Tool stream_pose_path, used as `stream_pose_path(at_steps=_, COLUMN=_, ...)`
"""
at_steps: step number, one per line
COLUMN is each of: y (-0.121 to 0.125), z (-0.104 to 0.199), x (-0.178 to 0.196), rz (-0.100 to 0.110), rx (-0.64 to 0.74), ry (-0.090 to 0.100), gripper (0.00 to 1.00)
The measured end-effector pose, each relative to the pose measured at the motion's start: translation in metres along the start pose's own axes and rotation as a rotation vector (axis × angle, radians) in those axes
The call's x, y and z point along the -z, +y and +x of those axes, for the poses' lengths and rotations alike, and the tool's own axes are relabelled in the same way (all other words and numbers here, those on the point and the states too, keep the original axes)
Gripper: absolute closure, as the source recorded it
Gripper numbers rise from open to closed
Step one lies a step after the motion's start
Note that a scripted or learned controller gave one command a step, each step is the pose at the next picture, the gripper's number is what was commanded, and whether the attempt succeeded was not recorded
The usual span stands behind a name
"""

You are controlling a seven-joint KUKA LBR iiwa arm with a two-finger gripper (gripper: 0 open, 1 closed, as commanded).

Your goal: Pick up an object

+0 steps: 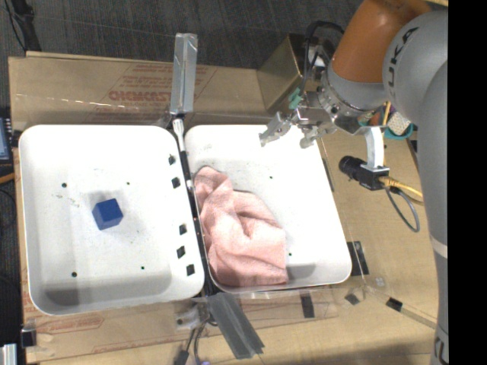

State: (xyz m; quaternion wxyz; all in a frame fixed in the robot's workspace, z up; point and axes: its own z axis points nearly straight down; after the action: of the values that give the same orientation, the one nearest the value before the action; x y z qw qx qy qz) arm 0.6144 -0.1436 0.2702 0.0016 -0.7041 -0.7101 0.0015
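Overhead view of two white bins: the gripper (291, 130) hovers over the right bin (319, 204) at approx. 1 o'clock of its floor, fingers spread apart w/ nothing between them. A crumpled pink cloth (240, 230) lies in that bin's 7 o'clock area against the divider; a small blue cube (108, 213) sits in the left bin (46, 166), well apart. Looks like the approach step, pre-grasp; next move prob. calls for travelling toward 7 o'clock, descending onto the cloth, then closing.

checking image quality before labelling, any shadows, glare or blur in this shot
Camera view: even, soft light; faint grey shadows in the near corners of the left bin and right bin; no strong glare; blue cube and pink cloth fairly sharp; gripper slightly soft.
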Motion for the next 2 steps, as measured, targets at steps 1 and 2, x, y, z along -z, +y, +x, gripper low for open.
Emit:
stream_pose_path(at_steps=1, y=-0.009, z=0.012, x=-0.135, rz=0.001, rx=0.184, ry=0.0, gripper=0.0)
stream_pose_path(at_steps=2, y=-0.054, z=0.0, x=-0.178, rz=-0.004, rx=0.251, ry=0.0, gripper=0.0)
